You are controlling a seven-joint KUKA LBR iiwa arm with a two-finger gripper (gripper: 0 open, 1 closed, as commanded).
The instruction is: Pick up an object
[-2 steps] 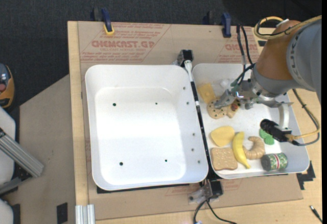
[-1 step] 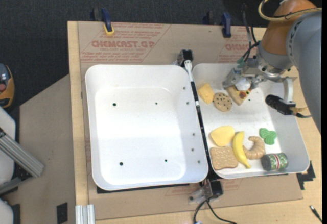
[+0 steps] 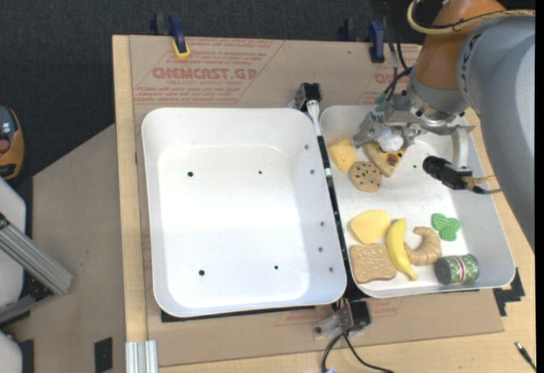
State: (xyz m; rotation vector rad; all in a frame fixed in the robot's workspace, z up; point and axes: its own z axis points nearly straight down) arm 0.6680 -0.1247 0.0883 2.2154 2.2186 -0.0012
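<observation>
**gripper low over the far end of the right bin**

the grey arm with an orange band [image 3: 489, 78] enters from the right and covers the far right corner of the right shallow white bin [image 3: 416, 197]; much of the arm is cut off by the picture's edge. the two-finger gripper [image 3: 384, 140] hangs low over the far part of that bin. it is seen from above among metal parts and cables, so whether it is wide or narrow cannot be told.

just below it on the near side lies a small tan-and-orange toy food piece [image 3: 389, 161], partly hidden by the gripper. its shape is hard to make out, and whether the gripper touches it cannot be told. close on that piece's left is a round brown cookie with dark chips [image 3: 366, 176]. just beyond the cookie, a yellow cheese wedge [image 3: 342, 156] sits near the bin's left wall.

well apart, at the near end, lies a cluster: a rounded yellow slab [image 3: 371, 225], a yellow banana [image 3: 399, 248], a brown toast slice [image 3: 372, 262], a tan croissant-like curl [image 3: 425, 245], a green leafy piece [image 3: 445, 226] and a dark green can on its side [image 3: 458, 269]. the banana lies between the toast and the curl. the left shallow white bin [image 3: 229, 218] shows four small dark dots on its floor.
</observation>
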